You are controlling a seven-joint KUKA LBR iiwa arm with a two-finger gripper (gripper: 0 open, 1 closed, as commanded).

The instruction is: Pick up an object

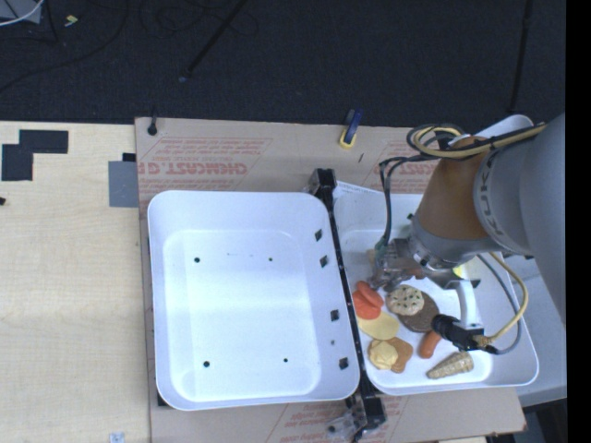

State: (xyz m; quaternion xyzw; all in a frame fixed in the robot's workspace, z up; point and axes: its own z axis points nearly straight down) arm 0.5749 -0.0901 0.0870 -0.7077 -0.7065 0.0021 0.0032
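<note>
Camera view is showing two bins (238, 293), several toys lying lower right; gripper (392, 268) state: cannot tell.

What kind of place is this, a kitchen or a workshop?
Most likely a robotics lab test bench: a grey robot arm reaches over two white bins, toy food pieces lie in one, and loose cables trail behind.

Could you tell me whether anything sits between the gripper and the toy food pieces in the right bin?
Nothing visible does. The gripper hangs low over the right bin, directly above the cluster; the red piece and the round cookie-like piece lie just below it, with only open bin floor around.
</note>
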